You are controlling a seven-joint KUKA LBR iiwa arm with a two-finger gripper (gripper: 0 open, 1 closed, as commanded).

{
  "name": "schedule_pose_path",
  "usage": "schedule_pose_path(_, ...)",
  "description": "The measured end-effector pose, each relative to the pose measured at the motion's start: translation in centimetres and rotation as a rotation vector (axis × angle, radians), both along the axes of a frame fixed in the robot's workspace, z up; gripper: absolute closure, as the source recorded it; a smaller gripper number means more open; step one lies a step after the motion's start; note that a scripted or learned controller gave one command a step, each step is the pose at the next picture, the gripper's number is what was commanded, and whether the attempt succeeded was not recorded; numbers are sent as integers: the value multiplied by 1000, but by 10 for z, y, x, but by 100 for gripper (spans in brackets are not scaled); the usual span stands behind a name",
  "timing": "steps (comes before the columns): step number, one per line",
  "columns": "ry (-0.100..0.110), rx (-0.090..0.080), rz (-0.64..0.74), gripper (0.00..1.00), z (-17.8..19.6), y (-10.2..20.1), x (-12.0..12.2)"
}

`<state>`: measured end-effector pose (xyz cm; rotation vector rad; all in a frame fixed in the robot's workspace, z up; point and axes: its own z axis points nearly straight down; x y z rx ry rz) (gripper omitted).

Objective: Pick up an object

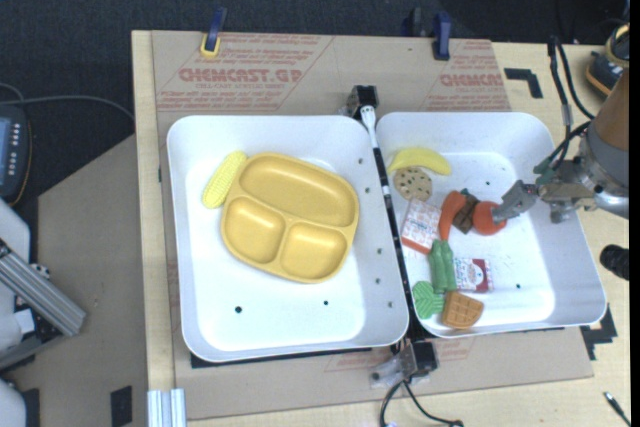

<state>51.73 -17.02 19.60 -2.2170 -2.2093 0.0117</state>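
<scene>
Camera view
Tabletop (300, 65): brown board printed with red lettering, carrying two shallow white bins side by side.
Left bin (200, 295): holds a yellow divided plate (290, 215) with three compartments, lying near the middle; a yellow toy corn cob (224, 178) rests just beside the plate's upper left rim.
Right bin (560, 285): holds a scatter of toy food, mostly along its left half.
Banana (421, 159): yellow, near the top left of the right bin.
Cookie (412, 182): round, speckled, just below the banana and touching it.
Red-and-white packet (419, 225): lies below the cookie, close to the bin's left wall.
Tomato (487, 218): red-orange, round, near the middle of the right bin, with a dark brown piece (465, 219) and an orange piece (452, 208) just beside it on the left.
Green vegetable (441, 265): elongated, below the packet; a small white carton with red print (471, 274) lies beside it.
Waffle (462, 309): brown, gridded, at the bin's lower edge, next to a green leafy piece (427, 299).
Arm (600, 175): grey, reaching in from the right over the right bin.
Gripper (512, 205): tip lies right against the tomato's right side; whether its fingers are apart or together cannot be told, and no object is seen clamped between them.
</scene>
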Motion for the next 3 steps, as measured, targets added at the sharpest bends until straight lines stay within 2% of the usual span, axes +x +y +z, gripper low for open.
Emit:
schedule_pose_path(1,-14,-3,3,0,7,0,3)
schedule_pose_path(3,-6,0,3,0,-110,11,4)
